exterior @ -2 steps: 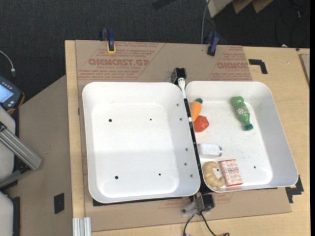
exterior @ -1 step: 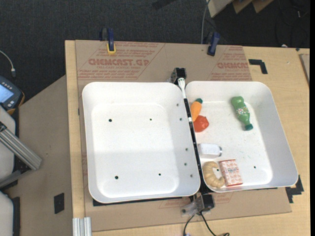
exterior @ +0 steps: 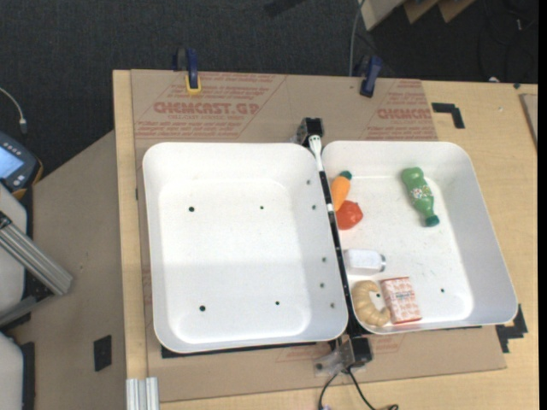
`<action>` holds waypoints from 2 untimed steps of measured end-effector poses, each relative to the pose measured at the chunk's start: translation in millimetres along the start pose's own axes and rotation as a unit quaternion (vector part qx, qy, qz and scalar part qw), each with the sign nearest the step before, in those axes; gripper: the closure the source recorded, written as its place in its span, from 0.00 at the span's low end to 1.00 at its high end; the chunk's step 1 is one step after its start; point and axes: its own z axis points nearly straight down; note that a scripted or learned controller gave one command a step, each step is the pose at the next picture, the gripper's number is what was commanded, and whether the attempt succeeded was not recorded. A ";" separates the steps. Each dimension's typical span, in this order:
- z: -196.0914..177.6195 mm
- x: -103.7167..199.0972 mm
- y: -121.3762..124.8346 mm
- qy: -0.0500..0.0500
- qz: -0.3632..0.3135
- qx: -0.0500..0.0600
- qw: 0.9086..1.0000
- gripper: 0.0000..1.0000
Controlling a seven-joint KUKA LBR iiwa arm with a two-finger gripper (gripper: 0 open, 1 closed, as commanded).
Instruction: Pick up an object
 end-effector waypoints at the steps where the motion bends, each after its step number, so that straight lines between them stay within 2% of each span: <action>1: -11.0 -0.3 1.1 -0.002 -0.001 -0.002 1.000 1.00; 2: -22.0 -0.6 2.1 -0.003 -0.001 -0.005 1.000 1.00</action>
